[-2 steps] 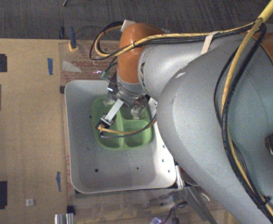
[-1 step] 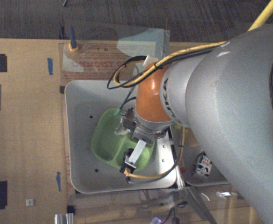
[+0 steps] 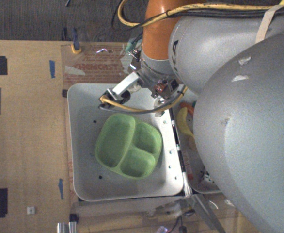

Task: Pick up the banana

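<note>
Plainly, the task is at its approach step, as I judge it: nothing is lifted yet. The worktop (image 3: pixel 25 130) is the biggest thing here, one brown surface bearing everything else. Next comes the single arm (image 3: pixel 239 106), grey with an orange band, reaching in from the right and covering much of that side. Its wrist hangs over the far end of the two bins, about where their rims meet. Whether the jaws are spread or pressed together I cannot tell, since the wrist hides them, and no object shows between them.

There are two white bins. The left bin (image 3: pixel 76 130) lies open to view, while the right bin (image 3: pixel 196 186) is mostly hidden beneath the arm. In the left bin sits one green plate (image 3: pixel 128 145) with three compartments, all bare.

Smallest is the one banana (image 3: pixel 183 123), a yellow curve in the right bin, just beside the rim shared with the left bin. Only part of it shows, as the arm covers the rest.

The next move, I judge, calls for shifting the wrist over the right bin. The jaws must then be set across the banana's narrow width, lowered and closed. The nearby bin wall leaves little room on that side.
</note>
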`<action>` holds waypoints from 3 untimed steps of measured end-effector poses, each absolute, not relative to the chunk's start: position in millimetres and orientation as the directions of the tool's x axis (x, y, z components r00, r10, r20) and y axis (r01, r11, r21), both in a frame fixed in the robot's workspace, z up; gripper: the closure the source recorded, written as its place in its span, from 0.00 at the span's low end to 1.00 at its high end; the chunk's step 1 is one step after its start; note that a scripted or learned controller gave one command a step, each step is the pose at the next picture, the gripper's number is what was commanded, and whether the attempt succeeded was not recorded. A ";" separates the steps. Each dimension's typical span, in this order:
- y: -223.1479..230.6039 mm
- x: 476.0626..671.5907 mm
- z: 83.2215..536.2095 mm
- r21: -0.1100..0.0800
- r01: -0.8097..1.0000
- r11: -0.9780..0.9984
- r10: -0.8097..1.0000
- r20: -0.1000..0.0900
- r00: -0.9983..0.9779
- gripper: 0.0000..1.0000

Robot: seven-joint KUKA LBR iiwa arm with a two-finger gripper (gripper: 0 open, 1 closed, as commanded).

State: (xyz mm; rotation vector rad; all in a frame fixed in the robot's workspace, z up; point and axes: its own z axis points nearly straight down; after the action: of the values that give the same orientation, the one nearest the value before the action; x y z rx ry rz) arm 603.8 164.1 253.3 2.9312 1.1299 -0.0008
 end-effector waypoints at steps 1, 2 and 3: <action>164.3 603.6 252.9 -0.001 0.671 -0.741 0.671 -0.001 0.741 0.00; 150.9 581.3 102.7 -0.003 0.630 -0.776 0.630 -0.002 0.776 0.00; 210.0 596.5 93.7 0.013 0.709 -0.705 0.709 0.004 0.705 0.00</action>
State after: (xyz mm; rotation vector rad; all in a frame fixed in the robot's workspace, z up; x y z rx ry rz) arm 596.5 210.0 93.7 2.8916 1.2021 0.0140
